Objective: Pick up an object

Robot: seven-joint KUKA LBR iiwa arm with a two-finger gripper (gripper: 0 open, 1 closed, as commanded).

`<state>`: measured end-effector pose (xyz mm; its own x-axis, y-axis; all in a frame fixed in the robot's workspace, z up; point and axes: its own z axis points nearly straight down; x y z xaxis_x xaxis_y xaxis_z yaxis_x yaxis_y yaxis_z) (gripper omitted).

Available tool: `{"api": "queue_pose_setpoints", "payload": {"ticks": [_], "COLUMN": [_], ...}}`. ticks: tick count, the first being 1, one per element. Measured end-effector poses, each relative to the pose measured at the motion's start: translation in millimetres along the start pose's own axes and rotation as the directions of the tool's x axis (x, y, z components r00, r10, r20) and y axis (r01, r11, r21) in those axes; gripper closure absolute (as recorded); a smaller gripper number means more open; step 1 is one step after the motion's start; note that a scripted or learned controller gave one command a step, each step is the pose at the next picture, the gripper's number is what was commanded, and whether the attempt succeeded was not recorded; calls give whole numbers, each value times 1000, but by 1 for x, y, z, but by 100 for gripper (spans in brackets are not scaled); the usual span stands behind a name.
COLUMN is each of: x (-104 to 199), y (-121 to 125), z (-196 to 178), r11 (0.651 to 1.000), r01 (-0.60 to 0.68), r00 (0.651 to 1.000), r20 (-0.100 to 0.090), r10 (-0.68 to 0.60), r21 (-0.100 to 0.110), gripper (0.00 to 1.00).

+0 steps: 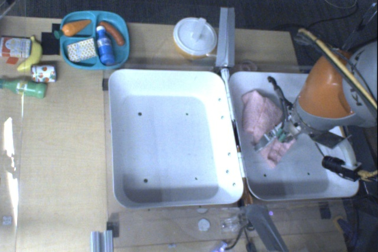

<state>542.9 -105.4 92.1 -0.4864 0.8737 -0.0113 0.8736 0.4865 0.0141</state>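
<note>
Bins are sitting side by side on the tabletop (59, 174), the left bin (171, 138) lying nearest the lower edge and the right bin (295, 183) lying beside it. Inside the right bin, a crumpled pink cloth (261, 118) is spreading from its upper left toward its middle. The hand (282, 134) is pressing down at the cloth's lower right edge, touching it; whether it is clenched or released is impossible to tell. The grey arm (336, 97) with its orange band is leaning in above it. Farther back, a white lidded cup (195, 36) is standing behind the bins, and a blue divided tray (122, 39) of toy food is resting at the far left.
</note>
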Motion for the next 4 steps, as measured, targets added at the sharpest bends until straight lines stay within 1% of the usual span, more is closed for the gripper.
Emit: {"api": "queue_pose_setpoints", "payload": {"ticks": [1, 2, 3, 4], "x": [11, -9, -9, 32], "y": [-34, -6, -4, 56], "z": [-116, -5, -16, -93], "r11": [997, 982, 982, 965], "r01": [77, 187, 187, 263], "r00": [997, 982, 982, 965], "r20": [-8, -5, -2, -11], "r10": [-77, -187, -187, -263], "r21": [8, 3, -1, 6], "gripper": [0, 0, 100, 100]}}
